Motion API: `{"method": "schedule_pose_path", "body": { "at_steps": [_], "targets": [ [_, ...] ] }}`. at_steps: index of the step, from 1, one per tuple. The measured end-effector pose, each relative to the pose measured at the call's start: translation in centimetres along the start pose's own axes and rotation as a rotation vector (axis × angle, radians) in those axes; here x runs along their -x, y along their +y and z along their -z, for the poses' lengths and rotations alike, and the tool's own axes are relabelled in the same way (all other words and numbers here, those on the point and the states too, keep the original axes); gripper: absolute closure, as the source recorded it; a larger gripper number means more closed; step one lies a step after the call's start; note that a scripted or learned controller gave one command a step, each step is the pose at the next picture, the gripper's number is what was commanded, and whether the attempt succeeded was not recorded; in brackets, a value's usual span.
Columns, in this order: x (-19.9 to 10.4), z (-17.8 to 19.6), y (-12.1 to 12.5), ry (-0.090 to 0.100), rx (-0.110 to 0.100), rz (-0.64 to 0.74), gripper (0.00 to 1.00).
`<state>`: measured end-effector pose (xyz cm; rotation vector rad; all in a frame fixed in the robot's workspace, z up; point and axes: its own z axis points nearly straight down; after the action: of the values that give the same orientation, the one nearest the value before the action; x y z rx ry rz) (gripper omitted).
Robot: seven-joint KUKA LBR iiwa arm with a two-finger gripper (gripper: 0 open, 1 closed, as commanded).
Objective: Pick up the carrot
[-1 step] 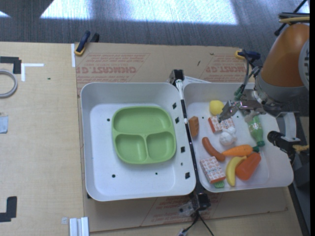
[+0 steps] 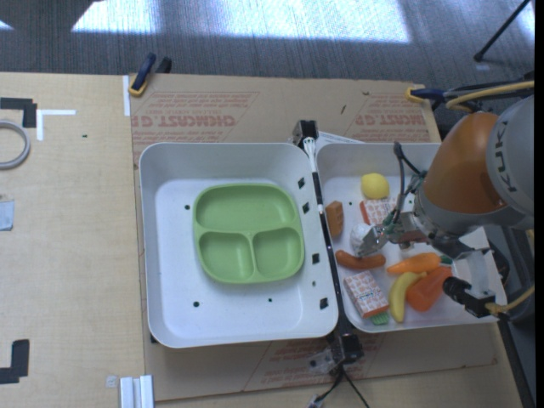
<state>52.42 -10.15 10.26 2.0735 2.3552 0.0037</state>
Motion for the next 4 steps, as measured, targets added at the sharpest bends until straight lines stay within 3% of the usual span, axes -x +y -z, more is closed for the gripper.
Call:
{"method": "schedule_pose_path", "body": {
  "at_steps": [1, 3, 4],
  "targets": [
    [4.3, -1.0, 0.1, 0.001, -0.003, 0.190, 0.00],
    [6.4, -0.9, -2.9, 0.000, 0.000, 0.553, 0.00],
    [6.4, 0.1, -2.8, -0.003, 0.004, 0.549, 1.00]
  ]
}}
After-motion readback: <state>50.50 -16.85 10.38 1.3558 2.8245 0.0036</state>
